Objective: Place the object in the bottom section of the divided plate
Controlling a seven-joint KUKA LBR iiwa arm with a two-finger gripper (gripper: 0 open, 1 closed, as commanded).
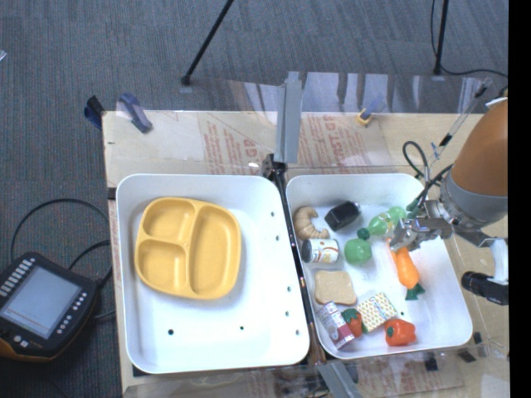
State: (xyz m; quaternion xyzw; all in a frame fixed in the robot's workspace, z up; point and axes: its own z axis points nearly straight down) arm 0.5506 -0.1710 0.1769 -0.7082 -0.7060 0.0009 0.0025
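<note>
Meanwhile, the gripper (408, 237) is hovering over the carrot (406, 268) near the right bin's (461, 322) right edge; whether the jaws are apart cannot be told. The yellow divided plate (189, 247) is waiting in the left bin (207, 338), ready for delivery.

The divided plate (189, 247) lies in the left bin (133, 338), well apart from the carrot (406, 268).

I've got plenty of open floor in the left bin (207, 338) all around the yellow divided plate (189, 247), so that side is easy going. The right bin (440, 322) is crowded: carrot (405, 268), green ball (358, 251), can (320, 251), toast (334, 287) sit close together. The raised divider (292, 247) between bins stands across the route.
</note>
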